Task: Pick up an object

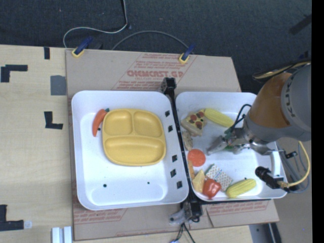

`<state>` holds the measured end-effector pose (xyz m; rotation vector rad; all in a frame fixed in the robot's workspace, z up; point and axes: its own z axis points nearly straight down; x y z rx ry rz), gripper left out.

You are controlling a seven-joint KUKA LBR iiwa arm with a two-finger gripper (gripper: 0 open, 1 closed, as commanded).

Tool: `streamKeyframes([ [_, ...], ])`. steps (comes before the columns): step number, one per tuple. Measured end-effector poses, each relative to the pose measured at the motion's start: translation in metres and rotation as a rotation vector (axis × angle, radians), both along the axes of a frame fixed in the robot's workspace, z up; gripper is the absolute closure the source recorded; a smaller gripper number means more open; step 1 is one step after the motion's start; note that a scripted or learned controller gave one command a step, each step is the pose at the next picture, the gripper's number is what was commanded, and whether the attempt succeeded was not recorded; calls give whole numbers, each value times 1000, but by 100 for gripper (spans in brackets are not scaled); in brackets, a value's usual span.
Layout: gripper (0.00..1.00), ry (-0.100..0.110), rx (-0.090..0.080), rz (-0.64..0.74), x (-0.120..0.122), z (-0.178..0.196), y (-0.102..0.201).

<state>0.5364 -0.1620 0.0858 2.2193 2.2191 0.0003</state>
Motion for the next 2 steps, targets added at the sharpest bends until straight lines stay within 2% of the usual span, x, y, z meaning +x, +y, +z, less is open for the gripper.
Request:
streamKeyframes([
  [1, 0, -1, 1, 5, 75, 1, 17],
  [2, 0, 35, -14, 5, 118, -1, 49],
])
